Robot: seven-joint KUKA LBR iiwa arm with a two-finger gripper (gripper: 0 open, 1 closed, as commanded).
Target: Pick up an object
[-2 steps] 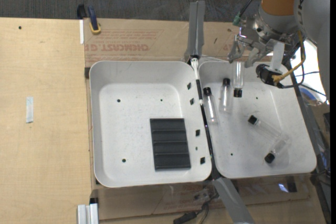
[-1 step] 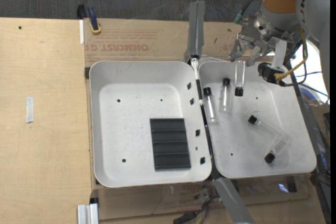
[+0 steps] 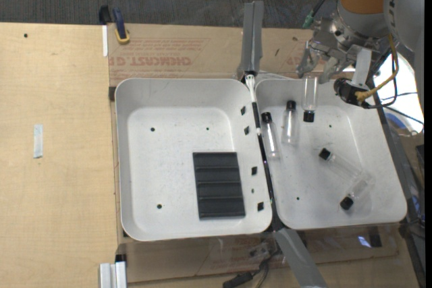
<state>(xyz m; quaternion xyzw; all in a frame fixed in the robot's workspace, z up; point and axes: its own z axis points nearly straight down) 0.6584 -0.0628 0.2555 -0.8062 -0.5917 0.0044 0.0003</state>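
Gripper above the right bin's far edge

The gripper (image 3: 322, 67) hangs with fingers apart, clamping nothing. Clear vials (image 3: 310, 101) with black caps lie loose in the right bin (image 3: 385, 212), one just below the fingers, likely the target. A black block (image 3: 219, 184) lies flat in the left bin (image 3: 135, 145).

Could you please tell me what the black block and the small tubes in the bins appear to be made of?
Black block: likely matte plastic or rubber; dull, ridged, no glare. Tubes: probably clear plastic or glass with black caps; the white bin shows through them.
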